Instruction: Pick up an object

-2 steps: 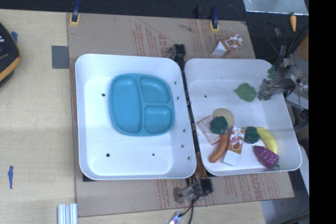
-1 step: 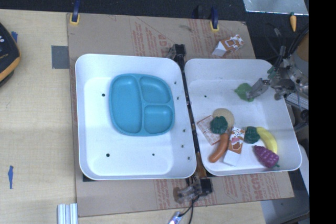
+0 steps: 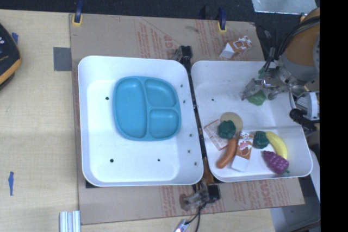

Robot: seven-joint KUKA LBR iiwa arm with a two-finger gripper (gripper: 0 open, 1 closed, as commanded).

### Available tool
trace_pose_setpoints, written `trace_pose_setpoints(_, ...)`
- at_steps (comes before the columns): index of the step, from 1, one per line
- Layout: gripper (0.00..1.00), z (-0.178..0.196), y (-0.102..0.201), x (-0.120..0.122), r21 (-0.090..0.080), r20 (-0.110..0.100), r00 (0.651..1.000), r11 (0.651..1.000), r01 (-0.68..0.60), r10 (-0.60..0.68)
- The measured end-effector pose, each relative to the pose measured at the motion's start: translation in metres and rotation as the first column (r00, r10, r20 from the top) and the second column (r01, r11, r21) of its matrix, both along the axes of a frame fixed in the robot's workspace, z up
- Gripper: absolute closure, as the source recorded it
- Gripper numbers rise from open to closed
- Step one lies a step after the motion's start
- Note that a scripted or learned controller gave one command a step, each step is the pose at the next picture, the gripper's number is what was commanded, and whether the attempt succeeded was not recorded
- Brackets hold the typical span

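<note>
My gripper (image 3: 260, 91) hangs over the upper part of the right bin (image 3: 217, 76), reaching in from the right. A small green object (image 3: 255, 99) lies right at its tip, partly covered by it; whether it is gripped is unclear. Lower in the same bin sits a cluster of toys: a dark green piece (image 3: 227, 129), an orange carrot-like stick (image 3: 227, 154), a red-and-white packet (image 3: 244, 150), another green piece (image 3: 260, 139), a yellow banana (image 3: 278, 144) and purple grapes (image 3: 275, 162).
The left bin (image 3: 95, 117) holds a blue divided plate (image 3: 147, 107). A small carton (image 3: 236, 47) lies on the cardboard beyond the right bin. Clamps (image 3: 186, 53) join the bins at the middle seam. Bare white floor shows in the right bin's upper left.
</note>
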State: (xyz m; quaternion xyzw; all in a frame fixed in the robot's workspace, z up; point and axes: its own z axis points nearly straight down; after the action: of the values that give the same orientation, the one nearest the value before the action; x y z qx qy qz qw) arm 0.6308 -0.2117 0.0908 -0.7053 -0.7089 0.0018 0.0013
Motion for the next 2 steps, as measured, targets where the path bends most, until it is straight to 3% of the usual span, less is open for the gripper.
trace_pose_setpoints(1,1.00,0.012,-0.001,0.001,-0.001,0.002,1.000,1.000,-0.003,0.003)
trace_pose_setpoints(2,1.00,0.105,0.063,-0.016,0.001,0.004,1.000,1.000,0.000,0.000)
